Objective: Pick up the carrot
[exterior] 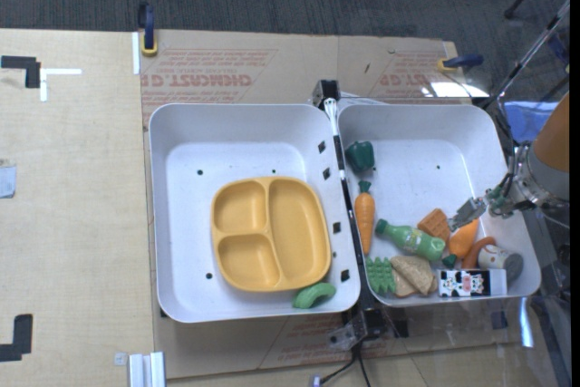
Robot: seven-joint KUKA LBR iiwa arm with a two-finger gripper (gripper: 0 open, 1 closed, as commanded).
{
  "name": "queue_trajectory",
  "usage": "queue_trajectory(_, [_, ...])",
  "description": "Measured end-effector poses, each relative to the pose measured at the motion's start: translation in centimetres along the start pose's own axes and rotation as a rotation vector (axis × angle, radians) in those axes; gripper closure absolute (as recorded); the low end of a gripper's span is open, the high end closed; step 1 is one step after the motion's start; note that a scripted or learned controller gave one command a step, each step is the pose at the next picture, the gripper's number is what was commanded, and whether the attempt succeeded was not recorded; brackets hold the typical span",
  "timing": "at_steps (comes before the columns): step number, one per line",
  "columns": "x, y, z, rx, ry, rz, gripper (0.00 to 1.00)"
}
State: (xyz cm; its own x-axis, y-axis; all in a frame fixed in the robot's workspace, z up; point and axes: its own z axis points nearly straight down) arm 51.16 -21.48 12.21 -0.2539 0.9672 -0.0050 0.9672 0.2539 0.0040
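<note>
The carrot is orange with a green top and lies lengthwise against the left wall of the right bin, top pointing away from the camera. My gripper hangs over the right side of that bin, well to the right of the carrot and just above a cluster of orange toy pieces. It does not touch the carrot. The arm's orange band shows at the right edge.
A green pepper lies just beyond the carrot. A green bottle-shaped toy, orange pieces, bread, a cow-print carton and a small can crowd the bin's near right. The left bin holds a yellow divided plate and a green piece.
</note>
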Motion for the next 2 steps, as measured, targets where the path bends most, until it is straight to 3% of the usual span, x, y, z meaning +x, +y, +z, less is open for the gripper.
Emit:
queue_trajectory(1, [-0.12,0.21,-0.95,-0.004,-0.004,-0.002,1.0])
queue_trajectory(2, [-0.12,0.21,-0.95,-0.004,-0.004,-0.001,0.0])
